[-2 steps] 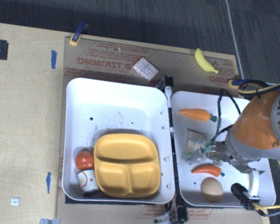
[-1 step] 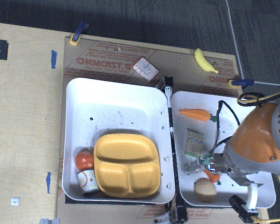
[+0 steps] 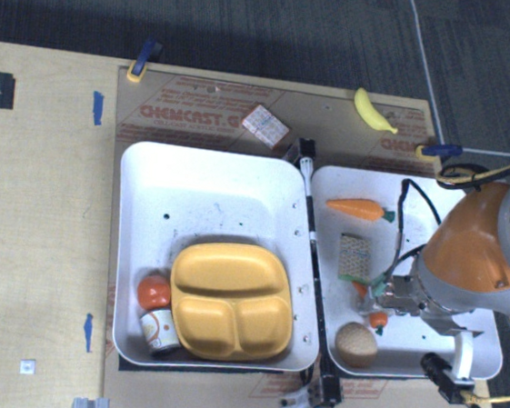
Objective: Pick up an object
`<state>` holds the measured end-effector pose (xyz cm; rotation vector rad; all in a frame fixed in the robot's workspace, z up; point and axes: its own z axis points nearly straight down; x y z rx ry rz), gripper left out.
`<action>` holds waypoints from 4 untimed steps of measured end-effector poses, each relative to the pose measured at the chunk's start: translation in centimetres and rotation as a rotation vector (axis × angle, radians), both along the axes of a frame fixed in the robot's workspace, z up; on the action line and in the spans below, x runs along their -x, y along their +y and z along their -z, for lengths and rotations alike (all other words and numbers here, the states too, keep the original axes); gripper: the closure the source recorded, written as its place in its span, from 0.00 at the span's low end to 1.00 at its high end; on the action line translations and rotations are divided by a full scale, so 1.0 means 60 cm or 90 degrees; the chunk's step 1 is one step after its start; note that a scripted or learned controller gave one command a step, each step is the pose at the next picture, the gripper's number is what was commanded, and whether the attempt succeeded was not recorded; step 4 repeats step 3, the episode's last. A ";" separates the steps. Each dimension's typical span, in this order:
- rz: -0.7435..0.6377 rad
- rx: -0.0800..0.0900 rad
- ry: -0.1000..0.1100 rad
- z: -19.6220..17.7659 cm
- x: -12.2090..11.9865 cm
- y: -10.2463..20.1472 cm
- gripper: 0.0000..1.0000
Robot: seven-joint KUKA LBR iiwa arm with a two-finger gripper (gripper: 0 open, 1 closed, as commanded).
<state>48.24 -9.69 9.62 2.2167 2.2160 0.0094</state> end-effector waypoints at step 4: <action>-0.002 0.000 0.006 -0.147 -0.111 0.201 1.00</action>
